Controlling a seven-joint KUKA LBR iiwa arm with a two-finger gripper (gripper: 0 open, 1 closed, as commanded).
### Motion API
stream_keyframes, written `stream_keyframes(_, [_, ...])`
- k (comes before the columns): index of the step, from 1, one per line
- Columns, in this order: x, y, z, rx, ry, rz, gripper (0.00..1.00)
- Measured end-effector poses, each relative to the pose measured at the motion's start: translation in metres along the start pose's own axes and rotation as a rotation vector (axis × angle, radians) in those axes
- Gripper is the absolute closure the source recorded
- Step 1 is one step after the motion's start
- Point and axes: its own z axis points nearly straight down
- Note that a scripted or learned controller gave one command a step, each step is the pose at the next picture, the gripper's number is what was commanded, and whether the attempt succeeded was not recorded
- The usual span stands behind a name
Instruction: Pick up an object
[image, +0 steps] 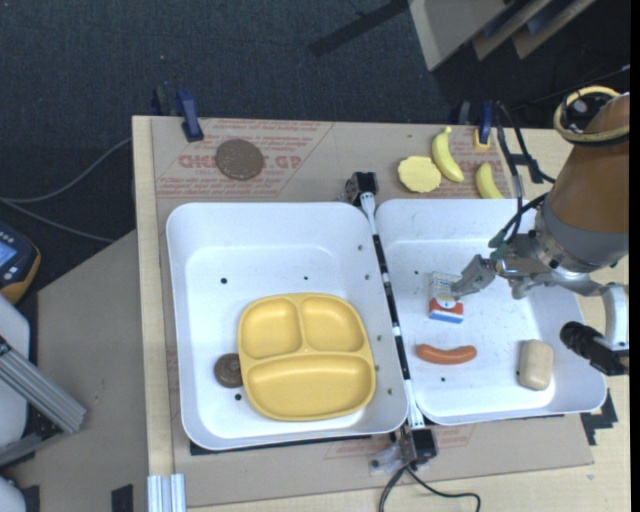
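Looking down at a slant on a pale wooden bench (150, 260) printed with faded red lettering, standing over dark blue carpet (90, 60) crossed by a thin cable (60, 192). Noting a blue clamp (188, 115) gripping the far edge on the left and a second clamp (485, 122) doing the same on the right, with a grey metal rail (40, 392) lying on the floor at the lower left. Seeing two shallow white bins sitting side by side, touching along a black seam. Finding in the left bin (185, 235) a yellow divided plate (305, 355) with a small brown disc (228, 371) lying just beside its left edge. Finding in the right bin (500, 235) a small carton (446, 306) in red, white and blue near the middle, a sausage (446, 353) lying nearer the front, and a beige lump (535, 364) well to its right. Reaching in from the right with the grey arm (590, 190), banded in orange, and hanging the gripper (462, 288) just above and beside the carton's upper right corner, possibly touching it; not being able to tell whether the grip is released or clenched. Spotting beyond the bins, on bare wood, a round brown disc (239, 158), a yellow lump (419, 174) and two bananas (448, 155).
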Motion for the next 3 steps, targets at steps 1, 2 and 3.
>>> stream_keyframes(1, [-0.013, 0.027, 0.137, 0.010, 0.002, 0.000, 0.00])
stream_keyframes(2, [-0.013, 0.029, 0.119, -0.001, 0.000, 0.001, 1.00])
stream_keyframes(3, [0.069, 0.005, 0.029, -0.005, 0.002, -0.007, 1.00])
